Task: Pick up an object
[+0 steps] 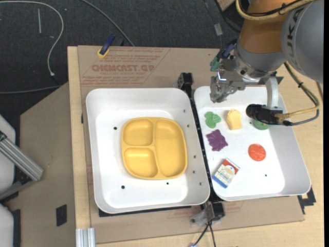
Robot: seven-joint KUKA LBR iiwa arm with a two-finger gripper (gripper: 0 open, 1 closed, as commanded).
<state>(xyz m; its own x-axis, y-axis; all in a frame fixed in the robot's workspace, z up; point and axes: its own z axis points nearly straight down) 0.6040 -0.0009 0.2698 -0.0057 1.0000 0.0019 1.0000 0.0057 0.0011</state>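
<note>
while pincer [221,94] grip unclear: one yellow tray [154,148], five small toys in right bin [293,174].

Red printed lettering on the flat brown cardboard sheet [134,67] under the bins, in the upper middle of the frame, reads roughly "CHEMCAST GP"; the smaller red lines around it are too faint to read. On the grey arm [308,32] at the upper right edge, dark letters "KU" show. The small red, white and blue box [226,172] in the right bin carries print too small to read.
</note>
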